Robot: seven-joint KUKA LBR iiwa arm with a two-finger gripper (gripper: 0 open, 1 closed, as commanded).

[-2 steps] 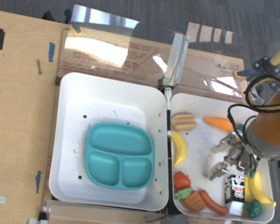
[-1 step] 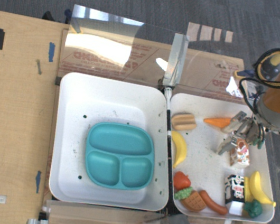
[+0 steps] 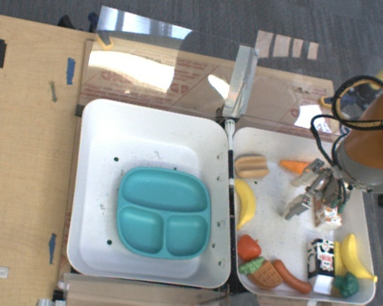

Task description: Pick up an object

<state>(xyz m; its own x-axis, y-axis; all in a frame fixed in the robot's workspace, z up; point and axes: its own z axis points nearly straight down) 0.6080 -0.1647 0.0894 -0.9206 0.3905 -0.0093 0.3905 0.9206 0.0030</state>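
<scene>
In the right bin (image 3: 270, 269), near its upper right part, the gripper (image 3: 306, 198) hung low over the white floor, its grey fingers spread apart and pointing down toward the left, with nothing between them; so it was released and carried no object. The arm (image 3: 377, 137) came in from the right with its orange band above the wrist, tilted so that the fingers could reach into the shallow bin. Just beside the gripper, on its right, lay a small printed packet (image 3: 330, 213), partly under the wrist, and just above it the orange carrot (image 3: 293, 166) lay close to the fingers; I judge one of these two was the likely target, because they were nearest, but which one I cannot tell. A little further to the left rested a bread-like bun (image 3: 251, 166), and below it a yellow banana (image 3: 244, 202) lay along the left wall. Near the front edge were gathered a red tomato (image 3: 249, 248), a waffle piece (image 3: 267, 275) and a red sausage (image 3: 291, 276); in the right corner stood a black and white carton (image 3: 322, 258), a second banana (image 3: 353, 259) and a green piece (image 3: 348, 286). The left bin (image 3: 93, 168) held only a teal divided tray (image 3: 163, 212), probably as the place for drop-off; the pick was not yet done.
</scene>
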